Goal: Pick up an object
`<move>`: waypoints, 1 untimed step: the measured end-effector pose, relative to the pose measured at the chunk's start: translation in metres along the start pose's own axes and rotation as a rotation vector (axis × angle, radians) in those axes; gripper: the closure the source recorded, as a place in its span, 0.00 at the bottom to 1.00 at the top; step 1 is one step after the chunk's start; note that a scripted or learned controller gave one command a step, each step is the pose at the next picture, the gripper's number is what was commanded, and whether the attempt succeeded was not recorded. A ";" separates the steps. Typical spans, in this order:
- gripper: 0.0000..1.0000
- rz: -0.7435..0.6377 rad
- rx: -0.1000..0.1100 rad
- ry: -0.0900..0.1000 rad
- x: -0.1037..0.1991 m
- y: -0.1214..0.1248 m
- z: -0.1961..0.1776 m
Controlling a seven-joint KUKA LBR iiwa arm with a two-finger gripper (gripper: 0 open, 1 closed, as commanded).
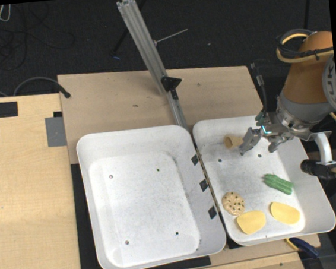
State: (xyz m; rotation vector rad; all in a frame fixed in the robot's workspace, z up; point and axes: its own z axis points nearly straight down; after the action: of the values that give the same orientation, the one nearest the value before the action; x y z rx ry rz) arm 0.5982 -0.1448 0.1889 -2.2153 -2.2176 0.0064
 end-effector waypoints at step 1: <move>0.00 0.001 -0.005 -0.001 0.000 0.001 -0.003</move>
State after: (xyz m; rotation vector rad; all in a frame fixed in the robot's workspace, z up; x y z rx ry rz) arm 0.5992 -0.1452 0.1917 -2.2189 -2.2200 0.0020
